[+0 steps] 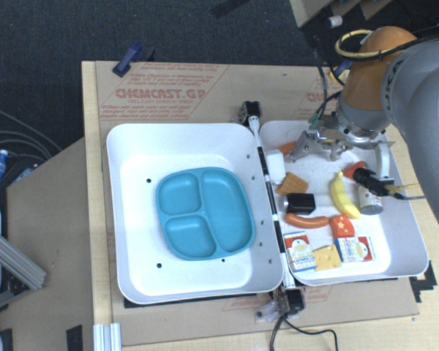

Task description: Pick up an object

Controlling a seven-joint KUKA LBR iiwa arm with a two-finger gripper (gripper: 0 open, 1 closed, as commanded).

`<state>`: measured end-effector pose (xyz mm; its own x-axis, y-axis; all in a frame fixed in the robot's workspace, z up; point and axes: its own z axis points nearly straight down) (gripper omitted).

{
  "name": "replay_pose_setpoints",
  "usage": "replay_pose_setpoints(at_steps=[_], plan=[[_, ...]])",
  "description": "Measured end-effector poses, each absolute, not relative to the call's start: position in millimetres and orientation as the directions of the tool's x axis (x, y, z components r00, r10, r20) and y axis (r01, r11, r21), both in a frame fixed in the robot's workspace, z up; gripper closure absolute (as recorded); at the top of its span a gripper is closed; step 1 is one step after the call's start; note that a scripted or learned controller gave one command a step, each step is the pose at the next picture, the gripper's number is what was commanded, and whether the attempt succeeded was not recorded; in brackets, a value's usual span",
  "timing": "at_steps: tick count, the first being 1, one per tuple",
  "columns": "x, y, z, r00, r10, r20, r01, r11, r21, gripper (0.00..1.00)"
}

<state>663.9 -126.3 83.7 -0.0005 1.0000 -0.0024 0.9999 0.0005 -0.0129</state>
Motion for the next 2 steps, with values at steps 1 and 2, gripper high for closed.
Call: replay_pose_setpoints(at_steps=[1,2], plan=[[662.5,-103.9,84.4,0.004,1.000,-0.014,1.000,-0.005,-0.016,0.00],[634.4,-101.3,84.8,0.001,1.000,-0.003,1.000,-0.001,-0.001,0.00]])
